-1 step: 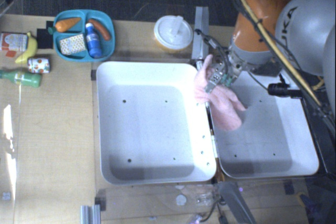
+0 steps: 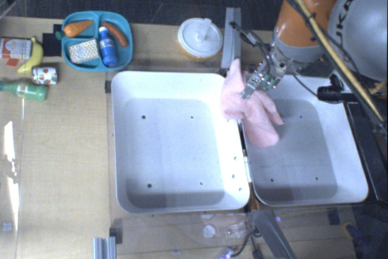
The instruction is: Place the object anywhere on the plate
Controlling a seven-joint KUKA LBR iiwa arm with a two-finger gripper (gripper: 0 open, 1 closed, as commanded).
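Where bins meet, pink cloth [image 2: 251, 109]

Pink cloth [image 2: 251, 111], crumpled, hanging below gripper [image 2: 253, 85], draped over divider btwn bins; top edge at fingertips.

A robot arm [image 2: 364, 27] with a smooth, rounded grey shell bearing part of the black lettering "KUKA". Above the wrist sits a bulbous orange band [image 2: 306, 9], with a slim tan rod or cable crossing diagonally over it. At the end is a small metallic gripper [image 2: 257, 83], a thin dark cable running near it.
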